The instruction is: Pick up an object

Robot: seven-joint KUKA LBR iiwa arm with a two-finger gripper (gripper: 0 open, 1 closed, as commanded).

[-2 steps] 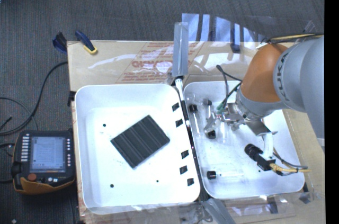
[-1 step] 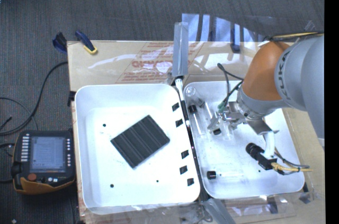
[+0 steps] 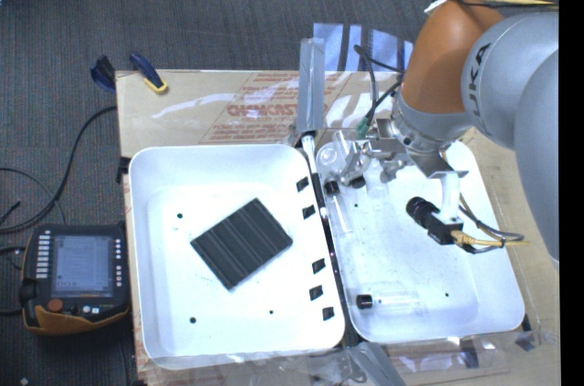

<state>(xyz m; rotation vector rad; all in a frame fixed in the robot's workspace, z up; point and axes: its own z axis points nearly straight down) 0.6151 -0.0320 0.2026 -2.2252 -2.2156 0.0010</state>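
Closest to the lens: grey arm (image 3: 511,74), bulking in from the right, orange band (image 3: 447,56) above the wrist. Bent down and leftward, wrist tilted over the far-left corner of the right bin (image 3: 497,288). Gripper (image 3: 351,158) low at that corner, just beside the divider between the two bins. Open or closed — cannot tell amid the metal clutter there; nothing visibly held. Black cylinder (image 3: 427,218) with a yellow-tipped cable slung beneath the wrist, probably part of the rig rather than a loose item.

Candidates for picking: clear tube (image 3: 391,297) with a dark cap, lying flat near the front of the right bin, well apart from the gripper; dark ribbed slab (image 3: 242,243), lying askew in the middle of the left bin (image 3: 164,183).

Judged as an approach or search step, nothing lifted yet. To do it well:
- choose one target and centre over it before descending
- for the tube, close across its narrow width, not along its length — likely to roll or slip
- for the slab, probably too wide and flat; take an edge if at all
- keep the wrist clear of the divider and bin wall
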